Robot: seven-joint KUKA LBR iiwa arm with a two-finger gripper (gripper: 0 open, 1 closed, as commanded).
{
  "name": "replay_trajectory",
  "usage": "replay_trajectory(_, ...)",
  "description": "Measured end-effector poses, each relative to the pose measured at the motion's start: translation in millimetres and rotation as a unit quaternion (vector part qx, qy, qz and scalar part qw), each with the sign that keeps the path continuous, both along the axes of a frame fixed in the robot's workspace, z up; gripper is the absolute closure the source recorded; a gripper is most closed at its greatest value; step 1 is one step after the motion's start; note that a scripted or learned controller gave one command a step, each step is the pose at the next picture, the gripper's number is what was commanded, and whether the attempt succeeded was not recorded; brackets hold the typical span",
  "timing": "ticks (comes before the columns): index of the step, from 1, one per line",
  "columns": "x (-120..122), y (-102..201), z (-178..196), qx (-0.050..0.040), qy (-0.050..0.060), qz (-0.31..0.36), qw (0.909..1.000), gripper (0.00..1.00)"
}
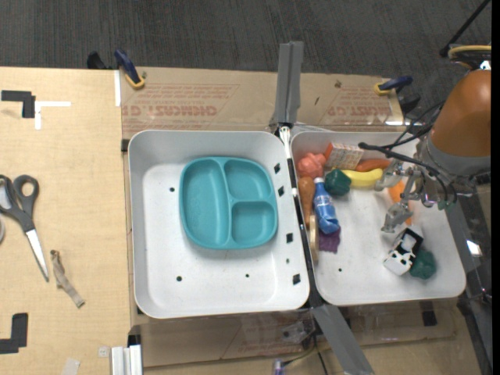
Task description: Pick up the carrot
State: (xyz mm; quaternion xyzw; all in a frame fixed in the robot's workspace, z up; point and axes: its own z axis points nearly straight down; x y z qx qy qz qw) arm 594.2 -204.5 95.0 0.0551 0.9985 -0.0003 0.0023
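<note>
Approach step in hand: gripper (394, 223) poised low over the right bin (359, 283), grip state impossible to tell. Carrot (306, 190) lying at that bin's left wall, beside the blue bottle (324, 209), well apart from gripper. Next move, by judgement: travel left, descend over carrot.

Single fixed camera, mounted above the pale wooden desk (55, 209), looking down at a slant. Mid-range: both shallow white plastic bins (156, 287) fit in frame, dark floor along the top. Grey-and-orange arm (461, 123) enters from the view's right.
</note>
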Motion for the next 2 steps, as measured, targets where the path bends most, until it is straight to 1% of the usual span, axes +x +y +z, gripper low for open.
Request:
replay_trajectory(1, 2.1, 1.6, 10.7, -0.0007, -0.002, 0.002, 1.0, 1.0)
replay_trajectory(2, 3.2, 45.9, 60.5, -0.0001, -0.001, 0.054, 0.9985, 1.0)
